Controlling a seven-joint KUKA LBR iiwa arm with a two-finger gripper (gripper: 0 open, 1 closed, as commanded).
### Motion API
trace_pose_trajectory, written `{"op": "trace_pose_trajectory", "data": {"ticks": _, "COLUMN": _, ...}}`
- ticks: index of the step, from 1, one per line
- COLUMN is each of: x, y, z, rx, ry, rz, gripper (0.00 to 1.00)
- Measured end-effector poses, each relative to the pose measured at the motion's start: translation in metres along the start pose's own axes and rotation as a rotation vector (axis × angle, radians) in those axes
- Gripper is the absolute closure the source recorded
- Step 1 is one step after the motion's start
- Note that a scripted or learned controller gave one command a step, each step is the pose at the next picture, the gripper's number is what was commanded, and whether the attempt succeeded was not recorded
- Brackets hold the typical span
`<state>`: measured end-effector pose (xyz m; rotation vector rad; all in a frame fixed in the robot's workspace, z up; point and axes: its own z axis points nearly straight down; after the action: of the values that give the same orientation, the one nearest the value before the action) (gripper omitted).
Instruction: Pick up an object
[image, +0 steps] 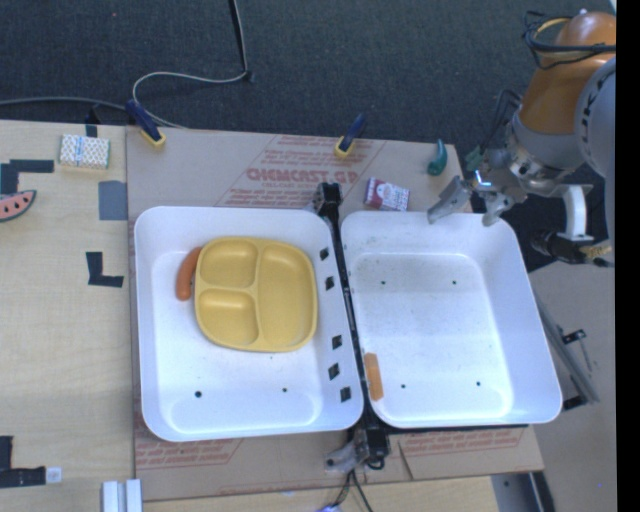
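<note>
- A yellow plate (256, 294) is lying in the left bin (160, 400), an orange sausage (185, 275) touching its left edge.
- Another sausage (373, 376) is lying at the right bin's (520, 330) near-left edge.
- The gripper (466, 205) is hovering spread open, holding nothing, over that bin's far-right corner.

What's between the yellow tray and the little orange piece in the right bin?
In the camera view, bare white floor of the left bin, then the black-clipped divider where the bins meet, separate the yellow tray from the orange piece.
</note>
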<state>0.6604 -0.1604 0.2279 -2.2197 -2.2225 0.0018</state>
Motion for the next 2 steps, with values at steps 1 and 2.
{"op": "trace_pose_trajectory", "data": {"ticks": 1, "x": 0.05, "y": 0.007, "z": 0.083, "rx": 0.003, "ry": 0.002, "rz": 0.0, "gripper": 0.0}}
{"op": "trace_pose_trajectory", "data": {"ticks": 2, "x": 0.067, "y": 0.007, "z": 0.131, "rx": 0.001, "ry": 0.0, "rz": 0.0, "gripper": 0.0}}
